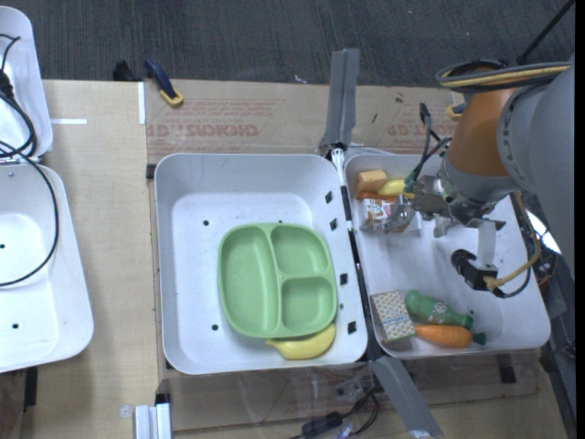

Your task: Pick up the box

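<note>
Box (391, 315), small and patterned, lies flat at near left corner of right bin (512, 337), just beside green bottle (437, 309) and carrot (443, 335). Gripper (398, 210) sits well apart from it, low at bin's far left end amid small clutter: orange block (370, 182), yellow piece (393, 187), crinkled packet (377, 212). Finger state cannot be told. Left bin (183, 245) holds green divided plate (278, 279), banana (302, 345) touching its near edge.

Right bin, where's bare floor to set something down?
The right white bin has a bare patch mid-floor, bordered by the patterned box, green bottle and gripper. Crowded along the near edge with the orange carrot, and the far-left corner.
</note>
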Controlling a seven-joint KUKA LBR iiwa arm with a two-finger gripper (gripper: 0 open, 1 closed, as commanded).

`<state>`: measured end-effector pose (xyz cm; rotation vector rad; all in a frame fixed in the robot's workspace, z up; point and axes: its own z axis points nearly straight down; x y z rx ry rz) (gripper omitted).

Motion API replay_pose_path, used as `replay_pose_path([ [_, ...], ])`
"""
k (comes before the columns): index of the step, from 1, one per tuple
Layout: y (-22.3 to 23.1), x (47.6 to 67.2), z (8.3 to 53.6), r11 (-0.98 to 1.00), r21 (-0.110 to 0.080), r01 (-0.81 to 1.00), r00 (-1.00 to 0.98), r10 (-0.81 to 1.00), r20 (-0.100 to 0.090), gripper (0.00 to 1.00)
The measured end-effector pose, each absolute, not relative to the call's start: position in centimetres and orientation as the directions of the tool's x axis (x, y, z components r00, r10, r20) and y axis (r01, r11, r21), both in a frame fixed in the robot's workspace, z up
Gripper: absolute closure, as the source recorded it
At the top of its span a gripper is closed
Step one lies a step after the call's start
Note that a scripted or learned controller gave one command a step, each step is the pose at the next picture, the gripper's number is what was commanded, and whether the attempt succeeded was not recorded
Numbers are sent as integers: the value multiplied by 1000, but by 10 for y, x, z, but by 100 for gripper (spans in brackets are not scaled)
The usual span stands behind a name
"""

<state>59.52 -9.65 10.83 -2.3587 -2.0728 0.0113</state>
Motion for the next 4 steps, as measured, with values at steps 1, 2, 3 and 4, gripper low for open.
replay_pose_path([
  [1,-97,595,117,-128,-7,992,128,992,-5,100],
  [2,-97,595,117,-128,-7,992,128,992,-6,0],
  [3,-112,519,172,-135,-3,991,135,991,-1,0],
  [4,-96,488,91,-199,-3,980,199,980,0,0],
])
